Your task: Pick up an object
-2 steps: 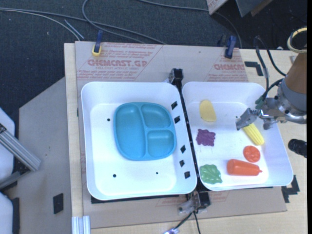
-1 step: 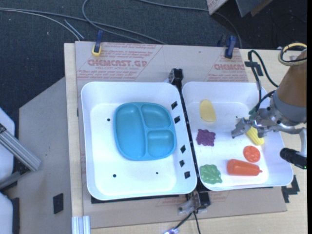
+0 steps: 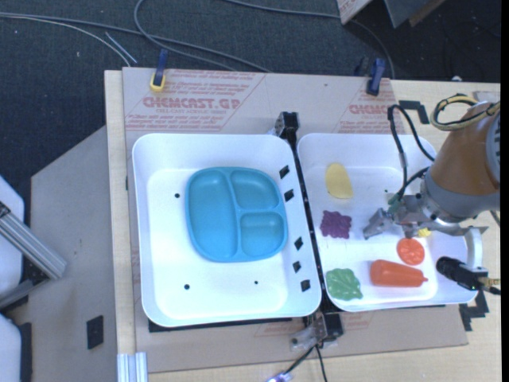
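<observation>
Bench (image 3: 199, 94): a board sheeted in printed brown paper, set across the middle of the frame and fastened at its upper edge by two clamps.

Left bin (image 3: 155, 277): shallow, white, placed left of centre. One blue divided plate (image 3: 236, 213) is held in it, lying flat with three compartments.

Right bin (image 3: 362, 146): shallow, white, set just beside the left bin. Five small items are held in it:
- yellow piece (image 3: 339, 181), in the upper left part of the bin;
- purple grape cluster (image 3: 336, 224), below the yellow piece;
- green leafy piece (image 3: 343, 283), at the lower left corner;
- orange carrot-like piece (image 3: 396, 274), lying along the lower edge, right of the green piece;
- red-orange round piece (image 3: 411, 251), just above the carrot-like piece.

Arm (image 3: 469, 165): seen entering from the right edge of the frame (orange band uppermost). The gripper (image 3: 391, 217) is found low over the right half of the right bin, near the round piece and right of the grape cluster. Nothing is seen held by it. Whether its jaws are open or closed cannot be told, the end being small and blurred.

Cables (image 3: 183, 6): laid on the dark floor at the upper left.
</observation>
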`<act>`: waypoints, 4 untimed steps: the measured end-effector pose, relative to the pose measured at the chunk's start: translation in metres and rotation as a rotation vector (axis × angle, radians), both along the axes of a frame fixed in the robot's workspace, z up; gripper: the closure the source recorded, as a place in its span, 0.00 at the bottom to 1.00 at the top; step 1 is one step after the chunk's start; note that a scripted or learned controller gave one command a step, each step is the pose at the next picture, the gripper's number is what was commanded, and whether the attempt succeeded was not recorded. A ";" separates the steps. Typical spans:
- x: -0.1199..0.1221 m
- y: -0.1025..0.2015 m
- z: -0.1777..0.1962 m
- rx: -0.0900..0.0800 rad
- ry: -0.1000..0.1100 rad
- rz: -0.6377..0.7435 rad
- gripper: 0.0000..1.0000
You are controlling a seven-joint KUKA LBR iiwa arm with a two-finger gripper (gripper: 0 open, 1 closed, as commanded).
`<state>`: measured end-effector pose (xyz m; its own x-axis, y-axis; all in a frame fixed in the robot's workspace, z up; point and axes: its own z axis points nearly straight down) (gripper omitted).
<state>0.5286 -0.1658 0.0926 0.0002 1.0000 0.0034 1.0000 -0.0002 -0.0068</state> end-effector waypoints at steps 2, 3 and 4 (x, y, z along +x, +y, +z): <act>0.001 0.000 0.003 -0.001 -0.007 -0.001 1.00; 0.000 0.009 0.051 -0.004 -0.010 0.001 1.00; 0.005 0.005 0.095 -0.005 -0.012 0.001 1.00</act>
